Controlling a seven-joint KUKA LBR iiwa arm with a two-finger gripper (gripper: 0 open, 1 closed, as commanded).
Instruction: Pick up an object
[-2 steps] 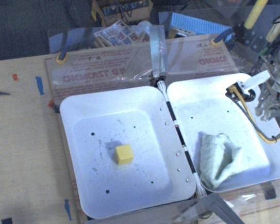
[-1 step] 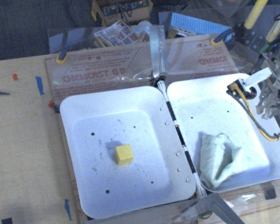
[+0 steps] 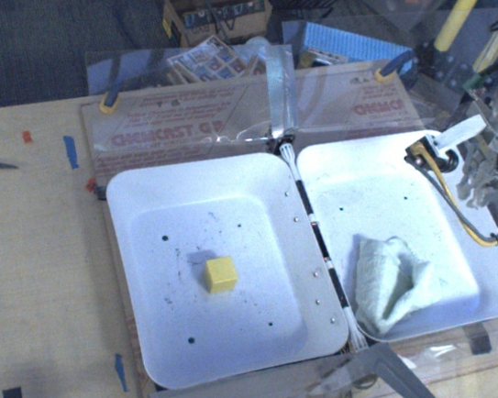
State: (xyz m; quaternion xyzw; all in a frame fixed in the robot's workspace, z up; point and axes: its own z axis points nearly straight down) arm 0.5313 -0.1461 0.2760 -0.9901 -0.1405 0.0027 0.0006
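Note:
A small yellow cube (image 3: 220,274) lies in the middle of the left bin (image 3: 139,210). A crumpled pale grey cloth (image 3: 386,279) lies in the near part of the right bin (image 3: 366,176), against the divider between the bins. My gripper (image 3: 485,175) hangs over the right bin's right rim, well right of the cloth and far from the cube. Yellow and black cables loop under it. Nothing shows in its grasp.
A clear plastic sheet (image 3: 255,114) with red lettering stands behind both bins. Boxes and clutter (image 3: 211,9) sit beyond it. The wooden bench (image 3: 28,273) stretches to the left, with blue tape marks and black tools on it.

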